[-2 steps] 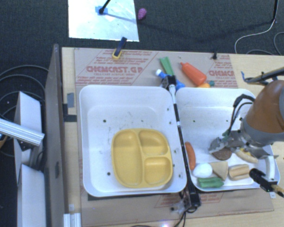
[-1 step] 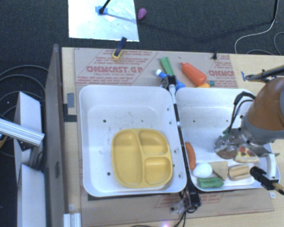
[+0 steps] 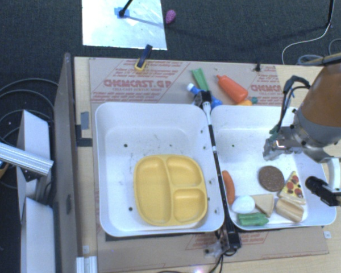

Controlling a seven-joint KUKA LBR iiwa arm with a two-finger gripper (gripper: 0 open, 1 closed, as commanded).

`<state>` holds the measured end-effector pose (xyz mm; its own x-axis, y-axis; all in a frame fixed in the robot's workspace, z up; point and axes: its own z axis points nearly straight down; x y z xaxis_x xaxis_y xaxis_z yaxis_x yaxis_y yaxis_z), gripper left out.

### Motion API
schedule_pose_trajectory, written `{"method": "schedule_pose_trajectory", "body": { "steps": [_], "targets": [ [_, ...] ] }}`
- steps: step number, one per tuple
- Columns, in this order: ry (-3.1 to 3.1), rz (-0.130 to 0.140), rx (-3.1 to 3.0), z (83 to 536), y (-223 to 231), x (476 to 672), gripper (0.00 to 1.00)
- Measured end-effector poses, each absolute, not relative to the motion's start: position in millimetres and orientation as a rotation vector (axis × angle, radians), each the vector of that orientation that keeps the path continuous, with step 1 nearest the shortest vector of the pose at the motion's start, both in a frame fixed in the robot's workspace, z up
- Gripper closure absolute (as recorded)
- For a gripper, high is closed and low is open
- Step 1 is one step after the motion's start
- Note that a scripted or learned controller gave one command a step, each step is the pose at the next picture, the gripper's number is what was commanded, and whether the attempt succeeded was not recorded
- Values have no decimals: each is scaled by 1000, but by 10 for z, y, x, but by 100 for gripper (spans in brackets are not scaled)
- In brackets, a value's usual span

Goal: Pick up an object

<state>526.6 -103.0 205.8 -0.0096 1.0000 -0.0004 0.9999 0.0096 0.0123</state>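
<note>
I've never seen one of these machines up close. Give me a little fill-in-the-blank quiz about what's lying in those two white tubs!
1. The yellow divided tray lies in the ____ bin as the camera sees it.
2. The round brown cookie lies in the same bin as the pizza slice, namely the ____ bin.
3. The yellow tray has ____ compartments.
4. The orange carrot lies on the cardboard ____ the bins, not in one.

Missing words: left; right; three; outside
</note>
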Motion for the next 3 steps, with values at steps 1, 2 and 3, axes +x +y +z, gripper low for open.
{"method": "schedule_pose_trajectory", "body": {
  "steps": [1, 2, 3],
  "targets": [
    [2223, 2, 2217, 1994, -1058, 5240, 0],
    [2216, -2, 2226, 1708, -1708, 5188, 0],
    [2225, -3, 2224, 923, -1655, 5136, 0]
  ]
}}
